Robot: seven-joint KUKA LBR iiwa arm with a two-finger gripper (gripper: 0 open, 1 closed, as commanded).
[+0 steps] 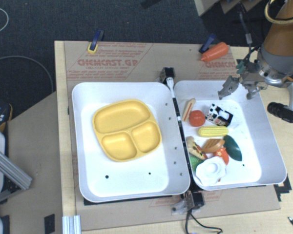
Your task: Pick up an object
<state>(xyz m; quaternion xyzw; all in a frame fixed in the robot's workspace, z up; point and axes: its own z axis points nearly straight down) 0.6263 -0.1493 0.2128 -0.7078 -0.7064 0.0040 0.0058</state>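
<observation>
Hanging over the upper part of the right bin (263,130), the claw (238,87) has its two fingers spread apart with nothing between them; one fingertip sits at about 9 o'clock of the wrist and the other at about 3 o'clock. The arm (282,38) comes in from 1 o'clock, grey with its orange band just above the wrist.

The objects lie below the claw, toward 6 and 7 o'clock, none touching it. Nearest is a black-and-white cow toy (219,114) at about 7 o'clock, near the left fingertip but clear of it. Just beside the cow toy at its 8 o'clock is a red tomato (197,117), and touching that, further toward 10 o'clock, a slim hot dog (188,109) lying at a tilt. A yellow corn cob (213,131) lies crosswise just below the cow toy. Further toward 6 o'clock sit a dark green leaf-shaped piece (233,147), a small heap of brown and orange food pieces (207,147), and a white fried egg (211,170) near the bin's lower edge.

The left bin (88,145), at 9 o'clock, holds a yellow divided plate (126,129). On the tabletop (136,62) at 11 o'clock from the claw, outside the bins, rests an orange carrot toy (215,51).
</observation>
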